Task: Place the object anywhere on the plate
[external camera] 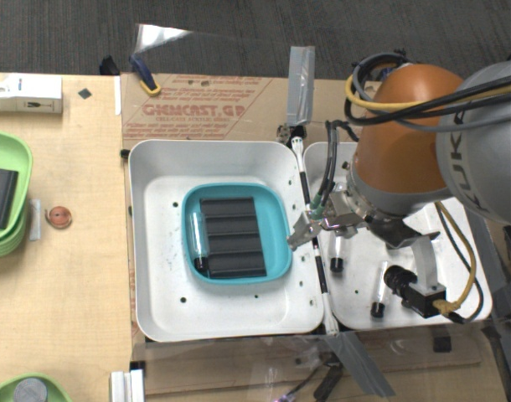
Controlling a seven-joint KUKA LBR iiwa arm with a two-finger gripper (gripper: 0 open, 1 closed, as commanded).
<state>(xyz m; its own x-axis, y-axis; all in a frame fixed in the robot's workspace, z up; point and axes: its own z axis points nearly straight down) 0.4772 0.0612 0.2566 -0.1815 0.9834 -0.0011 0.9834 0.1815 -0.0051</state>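
A teal square plate [276,224] lies in the middle of the left white bin [155,258]. On it rests a black ribbed block [232,236], flat and nearly filling the plate's inside. My gripper [357,283] hangs over the right bin [456,300], just right of the wall shared by the two bins, and is mostly hidden under the grey arm and its orange band [402,132]. It is apart from the plate and the block.
A cardboard sheet [205,99] lies behind the left bin. At the far left stand a green tray [8,162] holding a dark item, a small copper disc [59,217] and a white box [25,93]. Yellow and black cables [467,262] loop around the arm.
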